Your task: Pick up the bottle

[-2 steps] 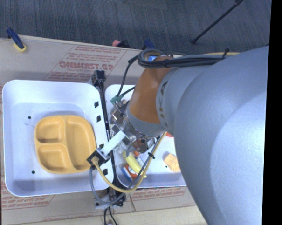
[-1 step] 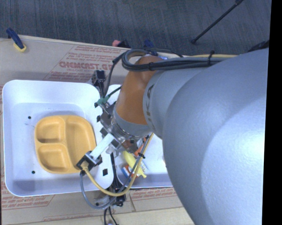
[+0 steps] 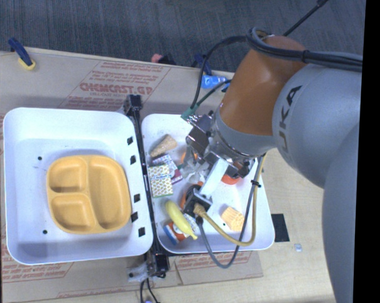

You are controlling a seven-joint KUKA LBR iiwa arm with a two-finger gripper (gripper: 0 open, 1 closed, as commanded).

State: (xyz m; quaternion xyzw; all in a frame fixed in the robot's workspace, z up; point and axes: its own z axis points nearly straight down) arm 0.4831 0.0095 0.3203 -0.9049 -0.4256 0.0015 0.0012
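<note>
Claw (image 3: 197, 159) is down in the right bin (image 3: 262, 232), low over the clutter; apart or together, I cannot tell. I cannot pick out the bottle, as the wrist covers the bin's middle. Just left of the claw are a checked packet (image 3: 159, 181) and a brown wedge (image 3: 164, 144), with a banana (image 3: 180, 220) nearer the front rim. Tight quarters. Far left, across the shared edge, the left bin (image 3: 16, 171) holds 1 yellow tray (image 3: 87, 193), with bare floor around it.
</note>
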